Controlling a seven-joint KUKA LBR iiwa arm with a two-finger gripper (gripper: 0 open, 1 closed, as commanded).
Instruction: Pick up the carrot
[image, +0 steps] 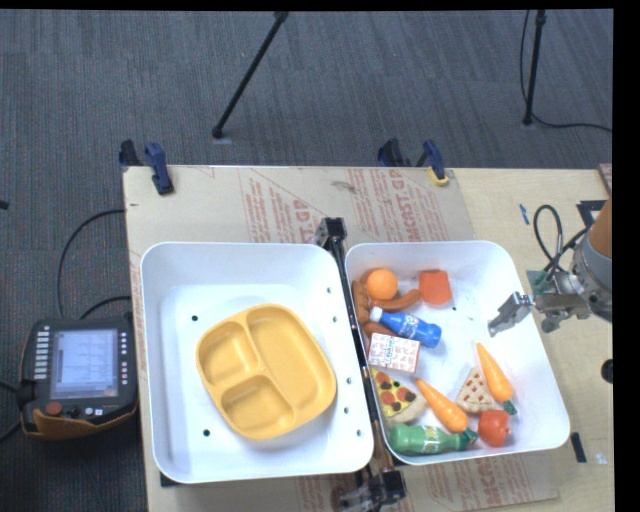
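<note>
Camera view, near to far from the right bin's (455, 250) front wall: carrot (441, 404) lying just behind it, second carrot (494, 372) further back, gripper (512, 312) hovering beyond, jaws parted, grasping nothing. Approach step; next, descending onto a carrot.

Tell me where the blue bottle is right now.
The blue bottle lies in the right bin, near its left wall, just below the orange ball and above the small pink card.
</note>
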